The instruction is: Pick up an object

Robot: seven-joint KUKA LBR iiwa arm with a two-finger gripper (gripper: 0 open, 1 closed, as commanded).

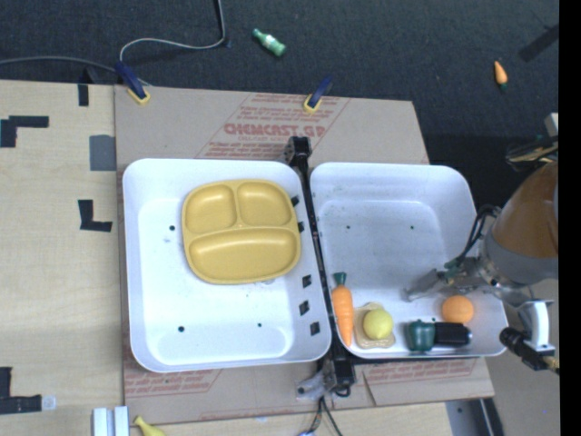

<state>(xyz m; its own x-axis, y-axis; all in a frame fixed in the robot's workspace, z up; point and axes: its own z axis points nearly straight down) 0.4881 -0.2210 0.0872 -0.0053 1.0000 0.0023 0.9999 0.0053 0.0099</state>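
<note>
Along the front of the right bin (390, 184) lie several small objects. A carrot (342, 309) rests by the left wall, with a yellow lemon-like piece (377, 322) on a beige base beside it. Further right are a dark green and black object (434, 335) and an orange ball (457, 310). My gripper (427, 284) reaches in low from the right and points left, just above and to the left of the orange ball. Nothing shows in its grasp. The grey arm with its orange band (531, 216) rises behind it at the bin's right wall.
The left bin (150, 243) holds a yellow divided plate (241, 229). A black divider (309, 243) runs between the bins. Both stand on a cardboard sheet (263, 125) with yellow clamps. A cable and a small green item (269, 42) lie on the dark floor behind.
</note>
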